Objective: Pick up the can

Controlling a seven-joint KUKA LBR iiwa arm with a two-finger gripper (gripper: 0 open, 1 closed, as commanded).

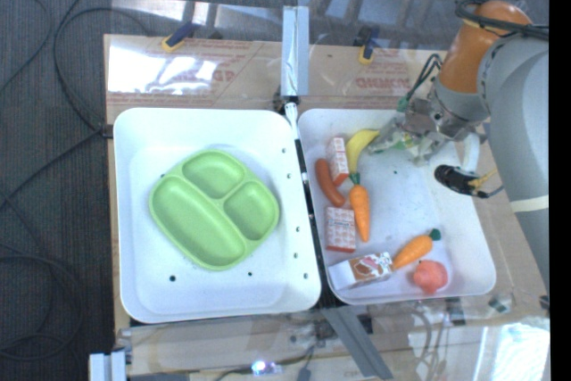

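Gripper [403, 138] hangs low over the right bin's [464, 281] far end, just beside the banana [360, 144]; we cannot tell its fingers' state. We see no clear can: the nearest candidates (small red-and-white packs [340, 228]) lie mid-bin by a carrot [359, 206]. A green divided plate [214, 208] sits in the left bin [134, 281].

Bench [134, 85], clear sheeting on top, carries two white bins: left bin [134, 281], right bin [477, 254], side by side.

Divided plate [214, 208] in left bin [134, 281] — banana [359, 144], carrots, cartons in right bin [473, 254], hand [403, 138] beside banana
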